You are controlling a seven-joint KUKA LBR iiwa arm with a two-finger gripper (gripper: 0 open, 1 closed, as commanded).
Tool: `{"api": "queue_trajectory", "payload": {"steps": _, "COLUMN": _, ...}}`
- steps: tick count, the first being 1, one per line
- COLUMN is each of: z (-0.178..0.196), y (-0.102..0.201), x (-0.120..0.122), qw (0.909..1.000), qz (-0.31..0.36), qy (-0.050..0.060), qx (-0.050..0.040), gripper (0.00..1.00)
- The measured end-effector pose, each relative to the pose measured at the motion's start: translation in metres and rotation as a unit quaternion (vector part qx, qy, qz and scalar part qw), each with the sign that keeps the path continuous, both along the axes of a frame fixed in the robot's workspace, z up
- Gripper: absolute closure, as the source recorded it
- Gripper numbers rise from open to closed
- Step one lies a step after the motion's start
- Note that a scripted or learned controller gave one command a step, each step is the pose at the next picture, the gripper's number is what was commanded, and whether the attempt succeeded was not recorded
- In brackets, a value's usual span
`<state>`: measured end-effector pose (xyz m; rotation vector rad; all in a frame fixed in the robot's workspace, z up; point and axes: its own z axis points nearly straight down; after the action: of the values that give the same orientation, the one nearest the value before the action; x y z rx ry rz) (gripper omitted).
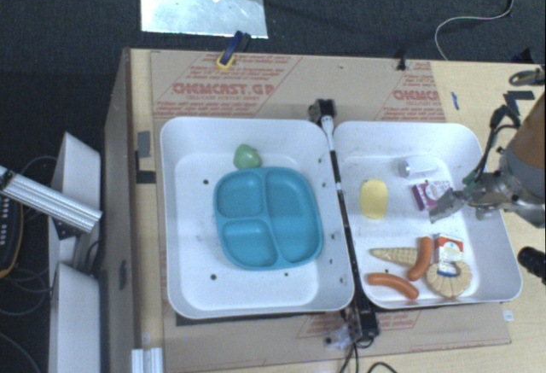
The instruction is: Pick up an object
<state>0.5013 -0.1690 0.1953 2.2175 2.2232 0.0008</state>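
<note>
The right bin [478,145] holds several small things: a yellow oval piece [374,198], a clear pale piece [418,166], a purple and white packet [429,192], an ice cream cone [392,256], two sausages [424,257] [392,284] and a round cookie-like toy [450,277] with a red and white piece above it. My gripper [450,203] reaches in from the right edge of this bin, its dark tip just right of the purple packet. I see nothing between its tips.
The left bin [192,145] carries a blue divided plate [267,218] and a green ball [247,157] at the plate's far edge. A black divider [337,183] runs between the bins. Cables hang at the right by the arm.
</note>
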Motion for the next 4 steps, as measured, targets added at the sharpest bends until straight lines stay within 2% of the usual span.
{"api": "queue_trajectory", "payload": {"steps": 1, "z": -0.107, "y": 0.003, "x": -0.011, "qw": 1.0, "qz": 0.0, "qy": -0.006, "qx": -0.002, "gripper": 0.0}}
{"api": "queue_trajectory", "payload": {"steps": 2, "z": -0.094, "y": 0.001, "x": -0.009, "qw": 0.9999, "qz": 0.0, "qy": -0.009, "qx": -0.0036, "gripper": 1.0}}
{"api": "queue_trajectory", "payload": {"steps": 3, "z": -0.045, "y": 0.055, "x": 0.04, "qw": 1.0, "qz": 0.001, "qy": -0.001, "qx": 0.0004, "gripper": 1.0}}
{"api": "queue_trajectory", "payload": {"steps": 4, "z": -0.045, "y": 0.054, "x": 0.039, "qw": 1.0, "qz": 0.0, "qy": 0.0, "qx": 0.0002, "gripper": 0.0}}
